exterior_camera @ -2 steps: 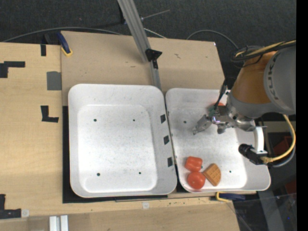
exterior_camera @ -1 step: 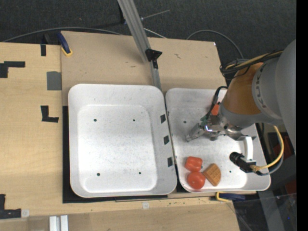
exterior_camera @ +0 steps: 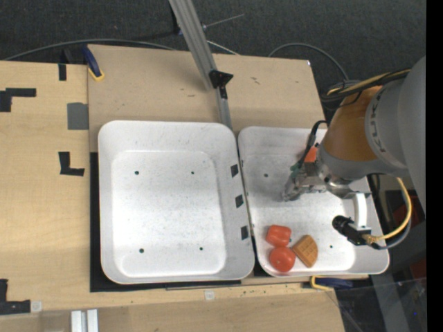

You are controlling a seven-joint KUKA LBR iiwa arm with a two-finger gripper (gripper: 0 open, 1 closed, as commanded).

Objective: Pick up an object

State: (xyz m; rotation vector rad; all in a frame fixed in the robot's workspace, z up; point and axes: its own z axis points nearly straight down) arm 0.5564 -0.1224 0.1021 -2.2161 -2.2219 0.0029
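My gripper (exterior_camera: pixel 293 188) hangs low over the middle of the right bin (exterior_camera: pixel 270 151), pointing down at the bin floor. No object shows between its fingers. Near the bin's front edge lie two red rounded objects, one (exterior_camera: pixel 278 236) just behind the other (exterior_camera: pixel 282 259). A tan, biscuit-like piece (exterior_camera: pixel 306 250) rests right beside them. These three things are in front of the gripper, apart from it.
The left bin (exterior_camera: pixel 166 199) sits beside the right one, with a raised divider between them. A grey metal pole (exterior_camera: pixel 197 37) slants in from the top. My arm's orange band (exterior_camera: pixel 349 126) and grey body cover the right bin's far right side. A black cable (exterior_camera: pixel 349 230) hangs near the bin's right corner.
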